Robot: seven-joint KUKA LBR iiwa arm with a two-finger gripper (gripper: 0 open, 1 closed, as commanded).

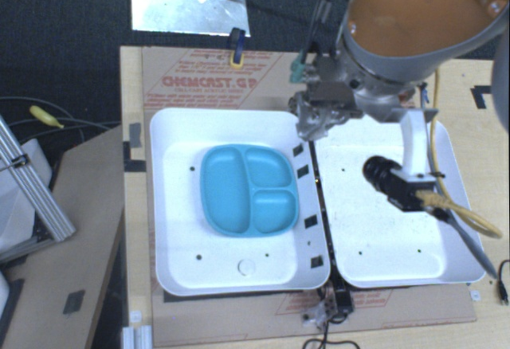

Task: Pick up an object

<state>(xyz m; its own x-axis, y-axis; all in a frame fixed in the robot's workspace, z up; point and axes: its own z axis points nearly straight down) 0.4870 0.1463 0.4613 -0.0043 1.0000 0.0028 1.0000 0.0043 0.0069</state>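
Where it lies, the plate [245,190] is blue, three-sectioned.

1. The arm [422,5] is cut off by the top and right edges; we see only its lower orange and grey section.
2. The gripper [315,126] is blurred against the bin rim; we cannot tell how its fingers stand.
3. The right bin [382,252] has its far rim hidden behind the arm.
4. A small mark [245,266] on the left bin [179,260] floor is too faint to identify.
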